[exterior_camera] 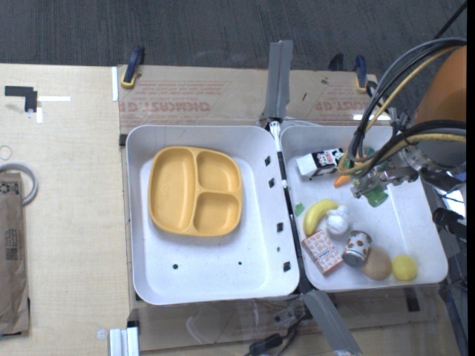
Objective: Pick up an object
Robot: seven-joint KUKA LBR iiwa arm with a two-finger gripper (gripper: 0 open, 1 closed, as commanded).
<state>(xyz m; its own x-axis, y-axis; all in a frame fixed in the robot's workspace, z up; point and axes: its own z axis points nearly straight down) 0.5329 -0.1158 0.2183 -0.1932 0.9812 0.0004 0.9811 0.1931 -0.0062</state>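
The right bin [423, 221] holds several small items. A yellow banana [319, 215] lies beside a white crumpled ball [338, 221]. In front of them are a red and white carton [322, 251], a patterned can [357, 248], a brown oval [377, 264] and a yellow lemon [404, 268]. A black and white box [320, 162] rests at the bin's back. My gripper [369, 186] hangs low over the bin's back right part, right over a green object [376, 196] and next to an orange carrot-like piece [342, 179]. The wrist and cables hide part of both.
The left bin [148, 273] carries a yellow divided plate [196, 190]. A metal divider [279, 87] runs between the bins at the back. Cardboard [193, 99] lies behind them. Black and yellow cables [401, 73] arc above the right bin's far corner.
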